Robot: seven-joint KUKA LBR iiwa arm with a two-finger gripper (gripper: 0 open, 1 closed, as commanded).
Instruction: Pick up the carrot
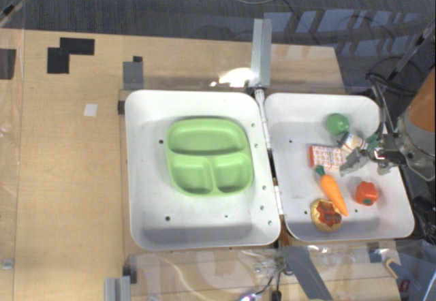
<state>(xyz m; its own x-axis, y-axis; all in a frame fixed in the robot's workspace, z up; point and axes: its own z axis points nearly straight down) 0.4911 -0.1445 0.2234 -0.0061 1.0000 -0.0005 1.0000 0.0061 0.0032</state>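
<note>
Risk: the carrot (333, 195) lies crowded, with a red-and-white box (327, 155) above it and a round red-yellow toy (327, 215) touching its lower end; a descent from here could nudge a neighbour or close on the wrong thing.
Risk, second: the carrot lies slanted, so jaws not turned across it may slide off.
Gripper (359, 156): over the right bin (300, 116), and I cannot tell how it is set; nothing is seen held.
Carrot: just below-left of the gripper, apart from it.
Tomato (366, 193): just below the gripper.
Green ball (336, 123): above-left.
</note>
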